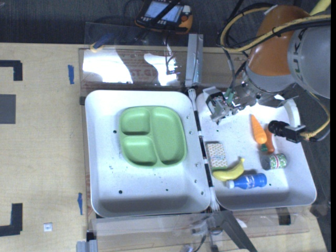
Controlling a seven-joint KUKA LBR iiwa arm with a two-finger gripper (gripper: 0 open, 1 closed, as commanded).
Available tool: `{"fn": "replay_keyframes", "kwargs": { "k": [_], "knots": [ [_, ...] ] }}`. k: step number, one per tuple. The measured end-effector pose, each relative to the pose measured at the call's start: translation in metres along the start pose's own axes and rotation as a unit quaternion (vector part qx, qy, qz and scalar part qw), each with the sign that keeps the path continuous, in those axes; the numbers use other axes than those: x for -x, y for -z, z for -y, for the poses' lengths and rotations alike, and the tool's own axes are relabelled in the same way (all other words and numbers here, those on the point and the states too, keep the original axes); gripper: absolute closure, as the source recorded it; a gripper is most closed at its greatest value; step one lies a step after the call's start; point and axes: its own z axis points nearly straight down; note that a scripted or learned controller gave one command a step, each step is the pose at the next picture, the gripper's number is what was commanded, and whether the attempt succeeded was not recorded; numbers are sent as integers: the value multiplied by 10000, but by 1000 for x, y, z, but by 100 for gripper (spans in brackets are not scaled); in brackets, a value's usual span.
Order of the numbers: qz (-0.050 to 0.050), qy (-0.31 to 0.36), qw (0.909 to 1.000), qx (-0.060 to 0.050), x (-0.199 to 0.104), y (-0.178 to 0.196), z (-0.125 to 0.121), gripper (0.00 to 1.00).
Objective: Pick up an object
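Blue bottle and banana are seen at lower right; the tool is positioned above, its state indiscernible.

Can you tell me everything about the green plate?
The green plate is pale green, looks like smooth plastic, and has rounded corners. Raised ridges split it into three compartments: two smaller ones on the camera's left side and one long one on the right. It lies flat, right side up, turned slightly askew, near the middle of the left white bin. It rests on the bin's floor.
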Motion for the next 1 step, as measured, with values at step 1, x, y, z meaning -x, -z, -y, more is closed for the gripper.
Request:
{"fn": "replay_keyframes", "kwargs": {
  "k": [1],
  "knots": [
    [7, 212, 9998, 4, 24, 57, -7, 100]
  ]
}}
